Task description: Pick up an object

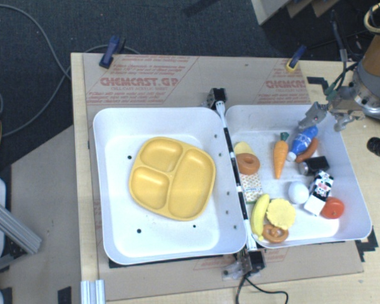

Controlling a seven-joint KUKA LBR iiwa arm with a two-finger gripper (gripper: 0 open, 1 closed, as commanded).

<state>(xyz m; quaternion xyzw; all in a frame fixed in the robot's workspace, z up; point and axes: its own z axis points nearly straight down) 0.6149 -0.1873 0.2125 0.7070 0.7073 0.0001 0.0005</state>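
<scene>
My gripper hangs open over the far right part of the right bin, with nothing between its fingers. Just below and left of it lie a blue bottle and a red sausage. An orange carrot lies to their left. Further toys fill this bin: a donut, a white egg, a cow-patterned carton, a red tomato, a banana and a yellow round piece.
The left bin holds a yellow divided plate. A black divider rail runs between the bins. Blue clamps grip the board's far edge. The arm enters from the upper right.
</scene>
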